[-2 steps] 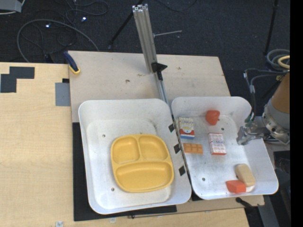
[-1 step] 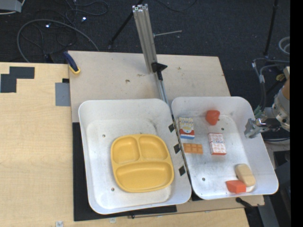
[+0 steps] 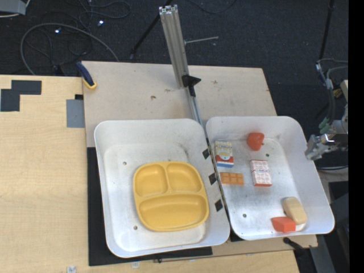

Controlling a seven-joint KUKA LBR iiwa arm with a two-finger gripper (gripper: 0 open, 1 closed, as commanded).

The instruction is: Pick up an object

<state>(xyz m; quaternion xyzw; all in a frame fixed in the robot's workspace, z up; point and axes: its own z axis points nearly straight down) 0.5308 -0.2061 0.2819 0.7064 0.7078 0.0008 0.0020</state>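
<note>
- Camera view: the bench (image 3: 227, 87) bears two shallow white bins side by side, their inner rims touching near the middle of the picture.
- The left bin (image 3: 114, 152) holds a yellow divided tray (image 3: 169, 196), lying flat with its three compartments facing up; its largest compartment is on the near side.
- The right bin (image 3: 296, 135) holds all the loose things that could be picked up.
- A small white carton (image 3: 223, 154) with red and blue print lies near that bin's left wall.
- Just below the carton lies an orange waffle-patterned piece (image 3: 231, 178), flat on the bin floor.
- A red-orange object (image 3: 255, 140) sits toward the far side of the right bin, apart from the carton.
- A red and white box (image 3: 261, 173) lies flat near the bin's middle, just beside the waffle-patterned piece without touching it.
- In the near right corner a tan rounded block (image 3: 294, 209) lies touching a red block (image 3: 283, 224), which sits in front of it.
- A metal post (image 3: 174, 44) rises at a slant from the bench behind the two bins.
- A grey metal fitting (image 3: 325, 143) with cables above it stands just outside the right bin's right rim; I cannot tell what it is.
</note>
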